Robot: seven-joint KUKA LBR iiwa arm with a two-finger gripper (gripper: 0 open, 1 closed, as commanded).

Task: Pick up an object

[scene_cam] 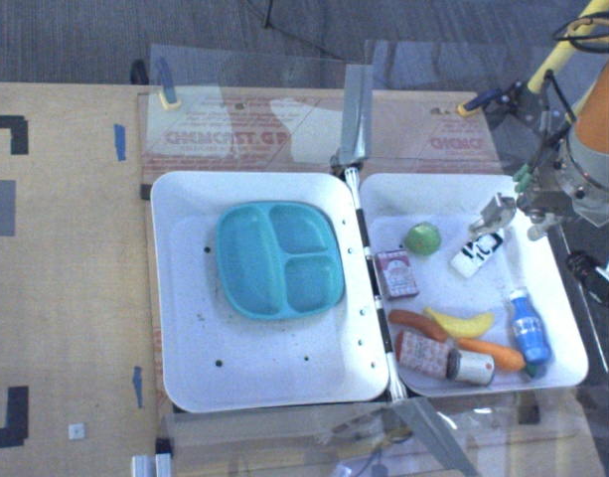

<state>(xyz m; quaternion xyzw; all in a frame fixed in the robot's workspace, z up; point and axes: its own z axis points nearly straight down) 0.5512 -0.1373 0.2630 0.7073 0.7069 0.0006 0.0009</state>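
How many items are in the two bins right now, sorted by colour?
Teal: 1, divided plate
Green: 1, round fruit
Yellow: 1, banana
Orange: 2, carrots
Blue: 1, bottle
Red/maroon: 2, box, can
White: 1, carton
Total: 9

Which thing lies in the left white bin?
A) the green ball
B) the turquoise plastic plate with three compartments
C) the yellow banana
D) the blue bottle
B: the turquoise plastic plate with three compartments lies in the left white bin; the green ball, yellow banana and blue bottle are in the right white bin.
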